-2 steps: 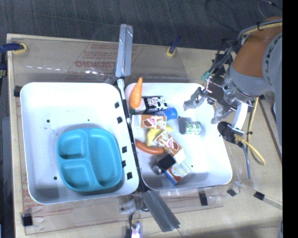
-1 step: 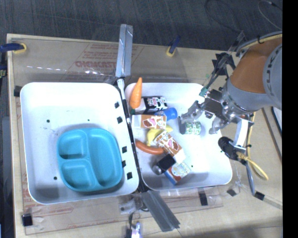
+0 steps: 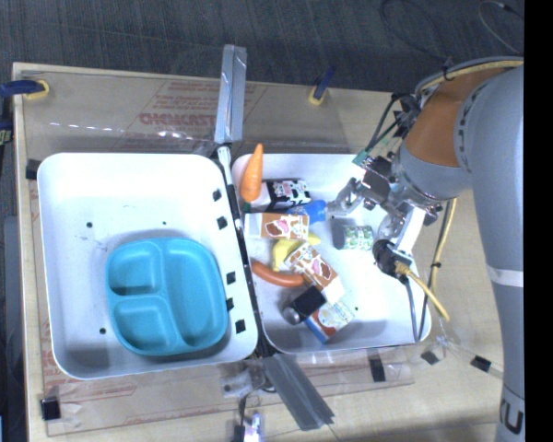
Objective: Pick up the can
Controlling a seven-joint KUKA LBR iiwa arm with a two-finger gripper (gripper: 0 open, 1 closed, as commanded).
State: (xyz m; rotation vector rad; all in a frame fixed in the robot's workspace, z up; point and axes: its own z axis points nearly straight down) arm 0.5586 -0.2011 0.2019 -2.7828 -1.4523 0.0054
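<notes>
A small green-and-white can (image 3: 357, 238) lies in the right part of the right bin (image 3: 401, 325). My gripper (image 3: 365, 219) hangs right over it, at the end of the grey arm with the orange band that reaches in from the right. Parts of the gripper cover the can's upper and right edges. I cannot tell whether the gripper touches the can. A dark cylinder (image 3: 304, 304) lies lower in the same bin, beside a red, white and blue packet (image 3: 332, 319).
The right bin also holds a carrot (image 3: 251, 175), a cow-patterned carton (image 3: 288, 191), a banana (image 3: 290, 247), a sausage (image 3: 275, 274) and snack boxes (image 3: 311, 265) crowded on its left side. A blue divided tray (image 3: 164, 293) lies in the left bin (image 3: 74, 201).
</notes>
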